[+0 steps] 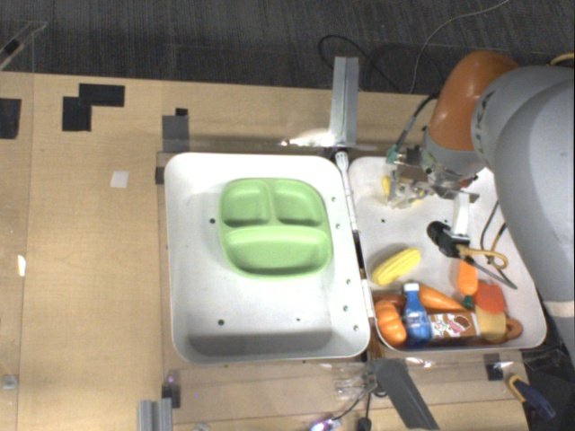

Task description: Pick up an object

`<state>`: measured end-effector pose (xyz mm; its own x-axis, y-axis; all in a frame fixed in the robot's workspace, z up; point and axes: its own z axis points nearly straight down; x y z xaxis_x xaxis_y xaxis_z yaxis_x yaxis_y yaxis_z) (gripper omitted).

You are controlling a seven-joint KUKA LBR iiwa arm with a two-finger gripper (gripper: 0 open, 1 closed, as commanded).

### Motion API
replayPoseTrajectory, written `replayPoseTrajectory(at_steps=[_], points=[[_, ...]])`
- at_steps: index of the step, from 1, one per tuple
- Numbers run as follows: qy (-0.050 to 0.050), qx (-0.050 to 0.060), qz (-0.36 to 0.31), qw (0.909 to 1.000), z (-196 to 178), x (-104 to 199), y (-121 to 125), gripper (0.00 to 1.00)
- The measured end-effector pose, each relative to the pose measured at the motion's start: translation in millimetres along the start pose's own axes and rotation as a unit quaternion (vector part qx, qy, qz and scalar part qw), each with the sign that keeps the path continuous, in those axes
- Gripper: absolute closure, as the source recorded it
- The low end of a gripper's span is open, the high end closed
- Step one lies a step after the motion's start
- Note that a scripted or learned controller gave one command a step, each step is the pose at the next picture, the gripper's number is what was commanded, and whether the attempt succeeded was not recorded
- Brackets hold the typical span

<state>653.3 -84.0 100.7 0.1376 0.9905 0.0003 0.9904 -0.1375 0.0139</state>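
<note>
Camera view, corn [396, 265] below claw [406, 187], apart

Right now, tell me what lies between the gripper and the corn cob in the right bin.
In the camera view, bare white bin floor separates the gripper from the corn cob.

A single fixed camera looked down at a slant from above the light wooden bench [81, 268], far enough to take in both shallow white plastic bins [189, 268] side by side. The grey arm with its orange band [467, 88] entered from the frame's right.
</note>
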Motion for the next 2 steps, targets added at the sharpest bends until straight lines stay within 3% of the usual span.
replayPoseTrajectory(at_steps=[1, 2], points=[[0.0, 0.0, 0.0, 1.0, 0, 0, 0, 0.0], [0.0, 0.0, -0.092, 0.9958, 8, -45, -136, 0.0]])
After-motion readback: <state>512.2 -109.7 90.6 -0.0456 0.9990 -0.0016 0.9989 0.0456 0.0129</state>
